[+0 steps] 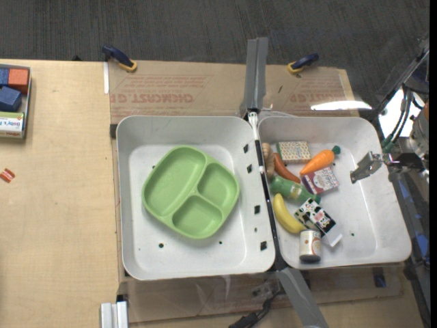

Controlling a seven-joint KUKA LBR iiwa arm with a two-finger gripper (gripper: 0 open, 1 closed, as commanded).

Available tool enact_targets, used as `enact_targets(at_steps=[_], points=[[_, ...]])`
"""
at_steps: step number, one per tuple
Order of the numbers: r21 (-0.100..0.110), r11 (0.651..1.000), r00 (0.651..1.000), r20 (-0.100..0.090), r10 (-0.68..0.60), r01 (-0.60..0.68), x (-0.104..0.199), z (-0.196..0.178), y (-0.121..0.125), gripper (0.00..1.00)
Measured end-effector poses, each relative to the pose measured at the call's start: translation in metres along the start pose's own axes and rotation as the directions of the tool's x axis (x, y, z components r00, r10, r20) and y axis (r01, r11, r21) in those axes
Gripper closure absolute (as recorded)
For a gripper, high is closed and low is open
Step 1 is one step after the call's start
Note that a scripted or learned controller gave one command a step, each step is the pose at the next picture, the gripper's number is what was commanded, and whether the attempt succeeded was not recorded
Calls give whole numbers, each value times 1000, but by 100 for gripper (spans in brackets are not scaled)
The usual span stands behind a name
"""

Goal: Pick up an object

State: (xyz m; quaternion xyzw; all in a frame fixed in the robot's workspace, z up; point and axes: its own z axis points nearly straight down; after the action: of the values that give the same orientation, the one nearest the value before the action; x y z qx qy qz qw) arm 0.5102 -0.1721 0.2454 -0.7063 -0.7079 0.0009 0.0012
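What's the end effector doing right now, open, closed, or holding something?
End effector: over the right bin, nothing seen held; open or closed cannot be told.

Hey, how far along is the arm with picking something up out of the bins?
Nothing looks done yet: the carrot, banana and the other small items lie in the right bin, and the green plate sits in the left bin. In hand: the gripper is over the right bin's right side, apart from the pile, with nothing between its fingers. Left: reaching an item, gripping it and lifting.
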Motion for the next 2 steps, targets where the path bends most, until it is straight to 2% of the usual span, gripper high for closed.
enact_targets(at_steps=[1,2], points=[[0,997,997,0,-71,71,43,128,35,0],[-2,1000,1000,1,30,-30,28,154,69,0]])
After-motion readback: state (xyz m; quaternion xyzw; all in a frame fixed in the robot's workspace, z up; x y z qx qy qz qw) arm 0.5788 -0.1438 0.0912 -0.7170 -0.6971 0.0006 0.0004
